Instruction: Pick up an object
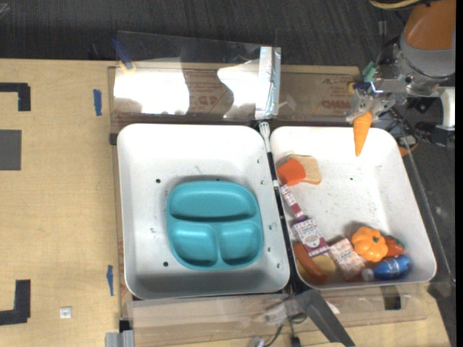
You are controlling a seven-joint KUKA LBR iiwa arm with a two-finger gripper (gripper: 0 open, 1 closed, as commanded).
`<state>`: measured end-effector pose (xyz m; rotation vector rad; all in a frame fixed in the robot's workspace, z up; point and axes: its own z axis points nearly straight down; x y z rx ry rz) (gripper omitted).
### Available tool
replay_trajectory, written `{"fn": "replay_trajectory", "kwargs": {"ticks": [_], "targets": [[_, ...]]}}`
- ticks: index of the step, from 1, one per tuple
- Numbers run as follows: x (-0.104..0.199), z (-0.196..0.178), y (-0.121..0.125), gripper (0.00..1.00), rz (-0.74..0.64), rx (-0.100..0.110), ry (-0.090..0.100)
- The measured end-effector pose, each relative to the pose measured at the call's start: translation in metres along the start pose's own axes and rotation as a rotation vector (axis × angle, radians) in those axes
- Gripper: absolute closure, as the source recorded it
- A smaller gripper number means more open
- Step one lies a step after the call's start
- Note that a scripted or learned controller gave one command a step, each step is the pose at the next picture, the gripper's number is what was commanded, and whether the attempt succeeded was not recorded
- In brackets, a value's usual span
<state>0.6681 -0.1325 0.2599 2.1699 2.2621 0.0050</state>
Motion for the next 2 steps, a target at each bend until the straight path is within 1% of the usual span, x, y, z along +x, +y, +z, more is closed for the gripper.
{"fn": "replay_trajectory", "kwargs": {"ticks": [1, 2], "targets": [[0.001, -0.009, 0.001, 1.00, -0.003, -0.002, -0.001], [0.062, 0.057, -0.077, 1.00, -0.205, 0.011, 0.005]]}}
